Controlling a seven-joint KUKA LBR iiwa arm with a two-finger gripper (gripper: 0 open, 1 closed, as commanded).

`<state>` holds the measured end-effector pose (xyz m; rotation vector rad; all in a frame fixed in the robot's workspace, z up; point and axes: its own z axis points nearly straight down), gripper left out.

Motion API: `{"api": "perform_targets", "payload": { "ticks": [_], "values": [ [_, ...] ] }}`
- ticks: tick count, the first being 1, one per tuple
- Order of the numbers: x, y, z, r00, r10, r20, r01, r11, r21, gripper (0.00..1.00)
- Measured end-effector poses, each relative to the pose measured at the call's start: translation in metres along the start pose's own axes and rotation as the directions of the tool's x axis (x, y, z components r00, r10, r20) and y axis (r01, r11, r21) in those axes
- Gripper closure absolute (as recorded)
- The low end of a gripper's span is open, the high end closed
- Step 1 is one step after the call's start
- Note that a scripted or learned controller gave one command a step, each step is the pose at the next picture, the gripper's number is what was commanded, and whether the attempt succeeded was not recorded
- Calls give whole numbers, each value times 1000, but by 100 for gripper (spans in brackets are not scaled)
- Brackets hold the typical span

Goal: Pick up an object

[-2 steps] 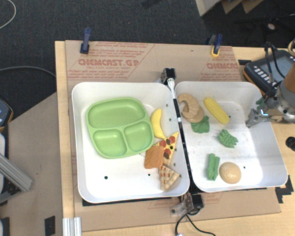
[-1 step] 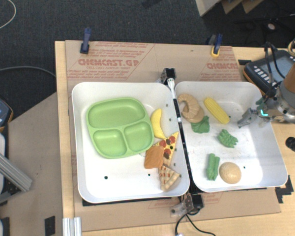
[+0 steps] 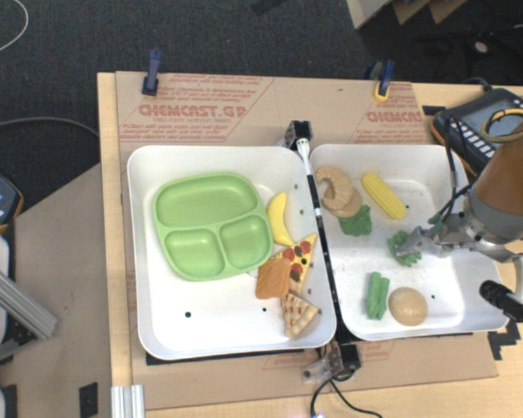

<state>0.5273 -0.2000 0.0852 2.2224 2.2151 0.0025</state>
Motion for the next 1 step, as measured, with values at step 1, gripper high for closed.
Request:
{"api": "perform_targets", "payload": {
  "ticks": [1],
  "values": [
    [43,-20,-3,1000,-3,1,3,1000,-6,0]
  ]
}}
